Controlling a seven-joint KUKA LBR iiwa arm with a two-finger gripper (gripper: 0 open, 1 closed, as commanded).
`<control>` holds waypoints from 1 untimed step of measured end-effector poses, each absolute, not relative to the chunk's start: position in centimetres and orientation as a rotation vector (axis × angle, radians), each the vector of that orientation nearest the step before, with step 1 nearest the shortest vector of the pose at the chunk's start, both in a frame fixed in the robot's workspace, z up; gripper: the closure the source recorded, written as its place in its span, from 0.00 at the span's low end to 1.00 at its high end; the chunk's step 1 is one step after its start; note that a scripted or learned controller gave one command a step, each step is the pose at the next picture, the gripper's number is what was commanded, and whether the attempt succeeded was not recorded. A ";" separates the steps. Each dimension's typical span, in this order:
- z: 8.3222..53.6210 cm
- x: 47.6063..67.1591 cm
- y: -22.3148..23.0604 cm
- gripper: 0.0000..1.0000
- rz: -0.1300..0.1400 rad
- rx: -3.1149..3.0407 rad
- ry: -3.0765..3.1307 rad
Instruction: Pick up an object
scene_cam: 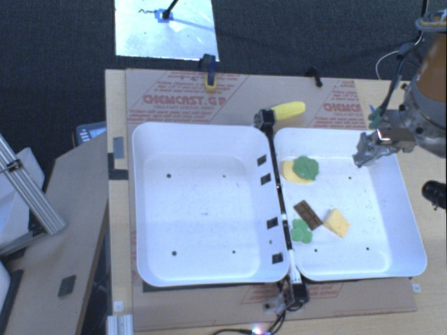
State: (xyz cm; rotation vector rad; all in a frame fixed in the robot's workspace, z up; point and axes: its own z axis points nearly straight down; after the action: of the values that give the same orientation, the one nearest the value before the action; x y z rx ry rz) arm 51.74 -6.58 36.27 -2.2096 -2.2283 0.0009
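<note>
Roughly, going left to right: left bin [202,208] has nothing to go for, so the pick has to come out of the right bin [380,215].

Candidates all sit in the right bin's left half, close to the divider:
- green piece [305,166] lying on a yellow flat piece [295,174], toward the far wall
- brown block [307,214] mid-bin, long axis running diagonal, far-left to near-right
- small green piece [302,232] touching the brown block's near-left side
- yellow wedge [336,222] just right of the brown block, apart from it

A yellow-handled item [288,110] lies outside on the counter [181,96], beyond the far rims. Not a likely target.

Tool [364,152] hangs over the right bin's far right area, above the floor, nothing between its tips. Can't tell from this angle whether the tips are apart or together, too blurred and small.

Key relation: every object lies to the tool's left. Green-on-yellow pair is nearest, almost level with it, straight left. Brown block and yellow wedge are left and toward the near rim.

Arm [426,89] comes in from the right, wrist pitched down and pointing left into the bin. My read: next move is a leftward translate, then descend.
</note>
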 end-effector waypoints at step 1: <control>54.5 51.1 -6.4 1.00 -0.023 -2.227 -2.241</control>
State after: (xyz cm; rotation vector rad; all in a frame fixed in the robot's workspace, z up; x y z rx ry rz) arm 51.05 -6.38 54.53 -2.2270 -2.2406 -0.0234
